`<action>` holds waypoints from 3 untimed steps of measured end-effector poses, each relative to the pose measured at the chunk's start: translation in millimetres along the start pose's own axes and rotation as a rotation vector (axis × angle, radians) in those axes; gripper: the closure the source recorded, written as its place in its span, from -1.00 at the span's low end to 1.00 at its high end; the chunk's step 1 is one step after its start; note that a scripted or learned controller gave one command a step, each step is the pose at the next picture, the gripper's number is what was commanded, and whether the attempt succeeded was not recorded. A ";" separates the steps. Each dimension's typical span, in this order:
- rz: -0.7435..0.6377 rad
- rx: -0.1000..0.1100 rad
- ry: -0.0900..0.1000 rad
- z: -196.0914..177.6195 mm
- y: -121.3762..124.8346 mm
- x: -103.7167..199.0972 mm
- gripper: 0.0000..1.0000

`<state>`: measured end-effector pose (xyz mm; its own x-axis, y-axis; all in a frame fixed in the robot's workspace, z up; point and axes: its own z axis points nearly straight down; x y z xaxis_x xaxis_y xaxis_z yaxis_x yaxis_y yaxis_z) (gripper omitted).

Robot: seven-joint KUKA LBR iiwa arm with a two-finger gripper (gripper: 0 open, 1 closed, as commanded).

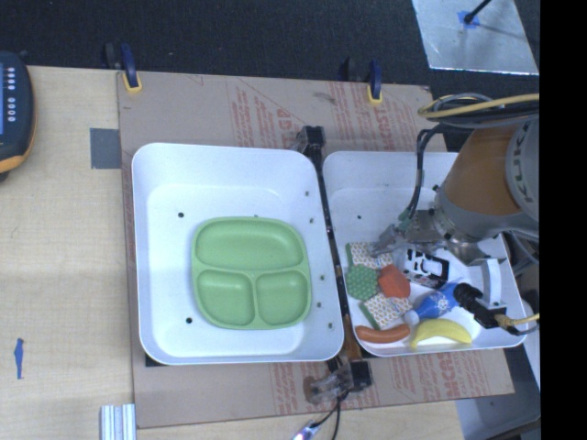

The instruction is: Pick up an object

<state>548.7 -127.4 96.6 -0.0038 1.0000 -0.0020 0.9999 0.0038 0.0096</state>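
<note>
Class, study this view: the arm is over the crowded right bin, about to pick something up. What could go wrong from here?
1. The toys are packed close together: the banana, sausage and patterned pieces lie so close that the end effector may nudge neighbours or grab two.
2. The banana lies against the right bin's near wall, so approach there looks cramped.

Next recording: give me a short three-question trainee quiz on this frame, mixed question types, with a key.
1. True or false: the green divided plate lies in the left bin.
2. Which item lies nearest the right bin's front edge? A) banana B) green waffle C) orange piece
3. Fill in: the end effector is above the ____ bin.

Key: 1 true; 2 A; 3 right.
</note>
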 end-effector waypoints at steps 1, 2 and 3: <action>0.001 0.001 -0.002 0.5 71.7 -86.3 -1.00; 0.000 0.006 0.000 1.7 109.0 -86.1 -1.00; 0.000 0.005 0.001 0.7 9.0 -85.2 -1.00</action>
<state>558.0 -212.6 96.1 -0.0036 1.0000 -0.0011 1.0000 0.0036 0.0042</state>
